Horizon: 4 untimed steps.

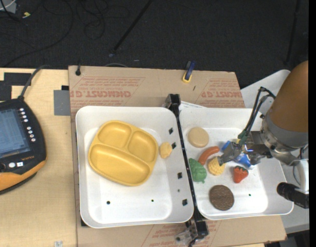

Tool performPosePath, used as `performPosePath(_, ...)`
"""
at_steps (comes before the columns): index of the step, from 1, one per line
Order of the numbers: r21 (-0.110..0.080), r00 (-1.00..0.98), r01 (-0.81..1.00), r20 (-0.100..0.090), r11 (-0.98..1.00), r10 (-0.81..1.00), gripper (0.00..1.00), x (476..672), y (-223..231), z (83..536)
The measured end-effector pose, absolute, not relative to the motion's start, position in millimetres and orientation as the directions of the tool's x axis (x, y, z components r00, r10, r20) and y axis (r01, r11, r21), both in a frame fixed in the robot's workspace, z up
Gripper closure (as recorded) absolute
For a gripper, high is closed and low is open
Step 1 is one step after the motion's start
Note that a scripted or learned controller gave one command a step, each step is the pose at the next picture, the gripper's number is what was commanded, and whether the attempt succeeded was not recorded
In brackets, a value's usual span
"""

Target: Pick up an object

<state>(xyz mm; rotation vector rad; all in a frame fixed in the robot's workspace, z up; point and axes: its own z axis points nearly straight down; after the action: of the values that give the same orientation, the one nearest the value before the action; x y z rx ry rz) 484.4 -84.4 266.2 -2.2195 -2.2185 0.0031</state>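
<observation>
- Right bin [274,202]: a cluster of toy food lies near its middle. Yellow corn piece [216,166] sits directly under the gripper [234,155], touching or almost touching the fingertips.
- Fingers: tangled with blue and grey parts; cannot tell whether they are spread or closed, nor whether the corn is between them.
- Red-orange sausage [208,153] lies just left of the gripper, beside the corn.
- Red strawberry [241,175] lies just below-right of the gripper, apart from the fingertips.
- Green leafy vegetable [197,171] lies at the bin's left wall, left of the corn.
- Tan round cookie [198,137] sits above the sausage; brown round cookie [221,197] sits near the front wall.
- Left bin [91,210]: yellow three-compartment plate [122,152], with a small yellow piece [165,150] just beside its right rim.
- Cardboard sheet [147,89] under both bins: red print, upside down, too faint for me to read with confidence.
- Teach pendant [14,143] with a lit screen on the bench far left; screen text too small to read.
- Arm [292,107] reaches in from the right, orange band above the grey wrist.
</observation>
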Motion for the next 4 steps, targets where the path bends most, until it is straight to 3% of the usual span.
performPosePath(1,-0.012,0.004,1.000,0.000,-0.004,1.000,0.00,496.0,-147.3,117.5)
performPosePath(2,-0.005,0.011,1.000,0.002,-0.011,1.000,1.00,497.0,-147.2,135.0)
performPosePath(3,0.011,-0.003,1.000,0.000,0.003,1.000,1.00,476.6,-117.3,290.6)
performPosePath(4,-0.008,-0.004,1.000,0.003,0.004,1.000,1.00,477.4,-58.7,230.7)
